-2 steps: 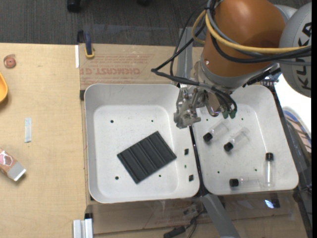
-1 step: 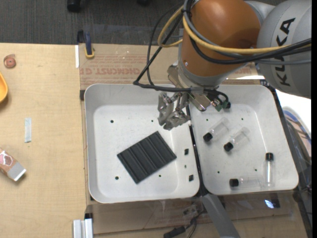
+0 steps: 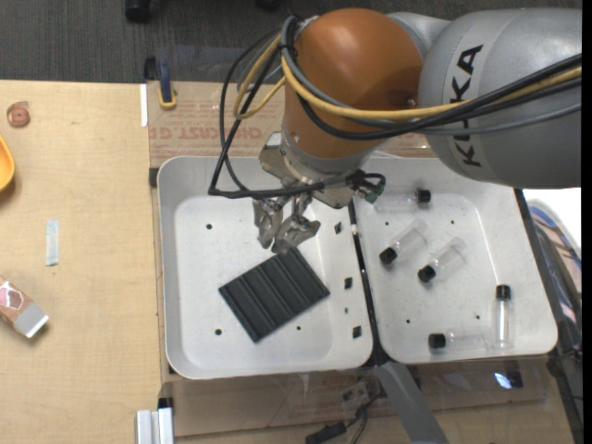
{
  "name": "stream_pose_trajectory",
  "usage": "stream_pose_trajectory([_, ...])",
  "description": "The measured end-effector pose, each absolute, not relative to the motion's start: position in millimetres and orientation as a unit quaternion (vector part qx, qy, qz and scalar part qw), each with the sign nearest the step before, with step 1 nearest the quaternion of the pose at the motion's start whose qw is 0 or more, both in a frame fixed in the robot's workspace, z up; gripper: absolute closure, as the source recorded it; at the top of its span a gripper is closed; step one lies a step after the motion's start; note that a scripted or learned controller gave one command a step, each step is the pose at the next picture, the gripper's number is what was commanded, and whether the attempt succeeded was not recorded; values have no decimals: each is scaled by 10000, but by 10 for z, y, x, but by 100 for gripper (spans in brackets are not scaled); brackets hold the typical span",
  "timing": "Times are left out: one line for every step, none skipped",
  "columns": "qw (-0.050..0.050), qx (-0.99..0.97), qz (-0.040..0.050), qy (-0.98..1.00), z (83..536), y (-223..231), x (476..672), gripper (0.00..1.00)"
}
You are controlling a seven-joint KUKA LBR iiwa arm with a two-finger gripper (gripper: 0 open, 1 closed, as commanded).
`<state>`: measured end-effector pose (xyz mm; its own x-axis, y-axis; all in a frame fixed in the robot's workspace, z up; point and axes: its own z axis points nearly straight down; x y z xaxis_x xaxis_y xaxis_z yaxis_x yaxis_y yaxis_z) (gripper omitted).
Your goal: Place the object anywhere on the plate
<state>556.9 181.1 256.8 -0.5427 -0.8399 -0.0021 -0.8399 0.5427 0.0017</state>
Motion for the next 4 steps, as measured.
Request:
stream_pose_trajectory([6, -4784, 12, 8782, 2567, 1810, 5569, 0])
stream_pose_trajectory([22, -7061, 11, 7081, 3755, 2140, 5679, 0])
stream_pose_trajectory([36, -7032, 26, 7110, 3837, 2134, 5696, 100])
stream_pose_trajectory([15, -8045, 15, 5939, 3135, 2186, 6024, 100])
